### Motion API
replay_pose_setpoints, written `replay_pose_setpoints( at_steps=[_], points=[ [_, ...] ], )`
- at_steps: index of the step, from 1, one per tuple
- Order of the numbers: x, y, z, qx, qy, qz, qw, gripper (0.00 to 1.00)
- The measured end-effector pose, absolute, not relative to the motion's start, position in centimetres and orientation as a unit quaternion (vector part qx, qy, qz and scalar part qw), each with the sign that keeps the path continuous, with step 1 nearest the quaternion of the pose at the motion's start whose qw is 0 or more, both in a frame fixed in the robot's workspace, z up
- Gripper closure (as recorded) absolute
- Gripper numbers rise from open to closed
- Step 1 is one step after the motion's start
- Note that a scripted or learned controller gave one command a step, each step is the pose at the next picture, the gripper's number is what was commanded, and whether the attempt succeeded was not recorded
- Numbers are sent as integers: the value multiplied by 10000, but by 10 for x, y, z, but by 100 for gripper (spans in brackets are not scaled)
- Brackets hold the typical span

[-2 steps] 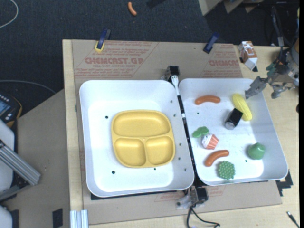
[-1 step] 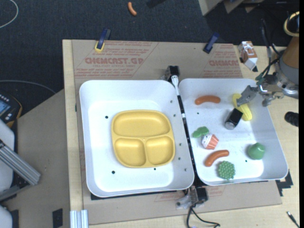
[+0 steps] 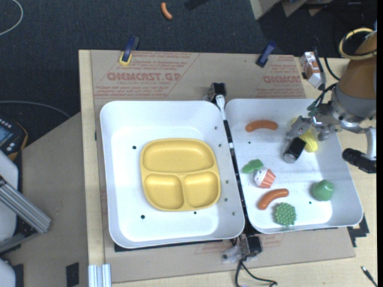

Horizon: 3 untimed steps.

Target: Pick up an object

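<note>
The gripper [image 3: 297, 143] hangs low in the right bin [image 3: 347, 205], beside a yellow toy [image 3: 310, 141] (likely its target); whether its fingers are closed, I cannot tell.

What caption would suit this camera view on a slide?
Gripper lowered over a yellow toy in the right bin; yellow plate sits left.

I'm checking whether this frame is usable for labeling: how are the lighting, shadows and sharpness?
Camera view: even, soft lighting on both bins; faint shadows under the yellow divided plate and toy foods; the white right bin looks bright, slightly washed out; the end effector and the yellow and black pieces near it look soft, so its details are hard to read; the sausage is reasonably crisp.
</note>
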<state>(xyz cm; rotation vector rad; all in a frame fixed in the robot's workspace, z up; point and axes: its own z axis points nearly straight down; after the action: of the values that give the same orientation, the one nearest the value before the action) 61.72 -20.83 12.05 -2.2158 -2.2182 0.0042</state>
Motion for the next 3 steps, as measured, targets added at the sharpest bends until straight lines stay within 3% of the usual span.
replay_pose_setpoints(
  at_steps=[1, 2, 3],
  points=[
    [616, -207, 82, -7066, -7076, 13, 24, 0],
    [619, -208, 97, -7062, -7081, -5, -16, 100],
    [626, -217, 149, -7064, -7078, -13, -42, 100]
  ],
)
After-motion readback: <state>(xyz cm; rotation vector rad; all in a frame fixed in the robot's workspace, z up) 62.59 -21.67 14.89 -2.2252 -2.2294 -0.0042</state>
